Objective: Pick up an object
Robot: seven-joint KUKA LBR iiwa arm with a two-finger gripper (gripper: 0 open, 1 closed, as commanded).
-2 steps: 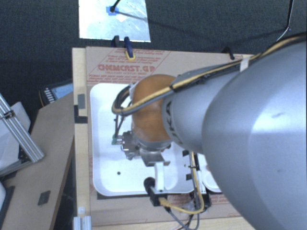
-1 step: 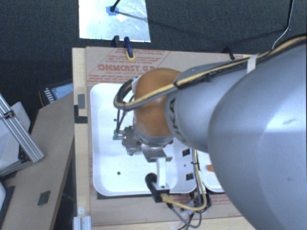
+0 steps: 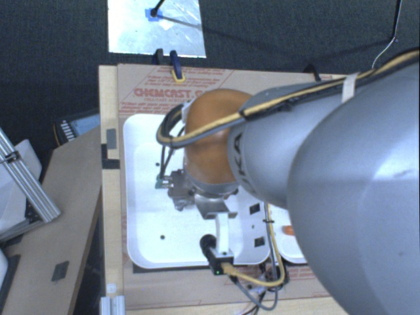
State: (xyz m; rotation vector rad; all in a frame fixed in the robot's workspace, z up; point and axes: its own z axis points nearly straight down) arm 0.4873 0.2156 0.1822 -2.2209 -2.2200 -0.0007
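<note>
The grey arm (image 3: 341, 176), with its orange band (image 3: 205, 146) above the wrist, is reaching in from the right and hanging low over the left bin (image 3: 141, 143), one of two shallow white bins sitting side by side on a cardboard sheet (image 3: 170, 87) on the tabletop (image 3: 109, 195). The tool (image 3: 176, 188) is showing as a cluster of metal parts under the wrist, above the middle of the left bin's floor. The wrist is covering its working end, so it cannot be told whether the tool is open or closed, or whether it is gripping anything. The bare floor of the left bin is bearing only tiny dark specks (image 3: 162, 236), too small to identify. A small orange item (image 3: 287, 229) is lying in the right bin (image 3: 296, 249), close beside the arm and largely covered by it. It is the one likely candidate for picking in sight, and it is lying well apart from the tool. Judged from this arrangement, the step in hand is the approach or descent for a grasp in the left bin, and no lift can be confirmed. The next move is calling for a real target beneath the tool. If none is lying there, the arm is needing to rise and shift toward the right bin before closing.
</note>
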